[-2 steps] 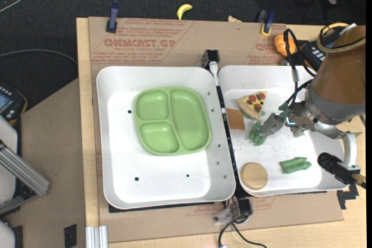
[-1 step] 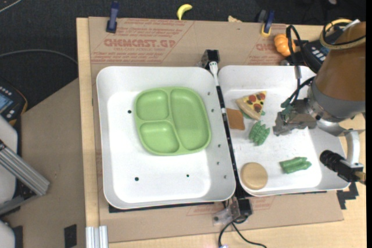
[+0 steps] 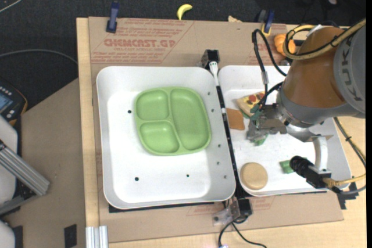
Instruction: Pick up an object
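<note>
I see two white bins side by side on the bench. The left bin point(image 3: 116, 142) has a green plate point(image 3: 172, 120) with three sections lying flat near its middle. The right bin point(image 3: 273, 183) has the things to pick from. A round tan cookie-like piece point(image 3: 254, 175) sits near the front edge of that bin, close to the wall between the bins. A brown flat piece point(image 3: 235, 119) lies just beside that same wall, farther back. Next to it is a toy pizza slice point(image 3: 250, 103) with red and yellow on it. A small green piece point(image 3: 286, 166) rests near the front, just beside a black part of the arm. The gripper point(image 3: 258, 129) is low over the right bin, between the brown piece and the cookie — I cannot tell how it is set, because the big grey and orange arm point(image 3: 317, 75) covers much of it. Something greenish shows right at its tip, but it is too blurry to name.
</note>
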Robot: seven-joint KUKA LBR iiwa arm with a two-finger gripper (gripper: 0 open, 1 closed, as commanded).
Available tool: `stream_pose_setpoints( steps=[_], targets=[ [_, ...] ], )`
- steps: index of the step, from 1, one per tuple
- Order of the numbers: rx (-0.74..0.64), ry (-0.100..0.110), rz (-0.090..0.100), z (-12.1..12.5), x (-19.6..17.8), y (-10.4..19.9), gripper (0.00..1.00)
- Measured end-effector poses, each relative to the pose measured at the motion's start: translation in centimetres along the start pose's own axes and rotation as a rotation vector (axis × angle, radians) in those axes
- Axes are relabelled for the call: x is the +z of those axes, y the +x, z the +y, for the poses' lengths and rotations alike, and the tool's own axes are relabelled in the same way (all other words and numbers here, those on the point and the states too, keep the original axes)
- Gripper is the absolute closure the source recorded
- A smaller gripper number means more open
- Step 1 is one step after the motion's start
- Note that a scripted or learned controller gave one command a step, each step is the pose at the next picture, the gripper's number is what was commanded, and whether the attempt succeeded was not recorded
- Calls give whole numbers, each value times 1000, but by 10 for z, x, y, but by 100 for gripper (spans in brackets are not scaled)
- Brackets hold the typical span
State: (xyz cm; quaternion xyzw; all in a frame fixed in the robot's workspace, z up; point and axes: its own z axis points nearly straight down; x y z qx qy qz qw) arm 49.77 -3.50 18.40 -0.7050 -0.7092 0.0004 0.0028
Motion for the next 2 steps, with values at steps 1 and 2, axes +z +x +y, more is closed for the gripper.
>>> stream_pose_setpoints(
  steps=[1,2],
  targets=[
    [-1,-23,-1,-18,-178,42,100],
    [-5,-11,0,-18,-213,131,100]
  ],
)
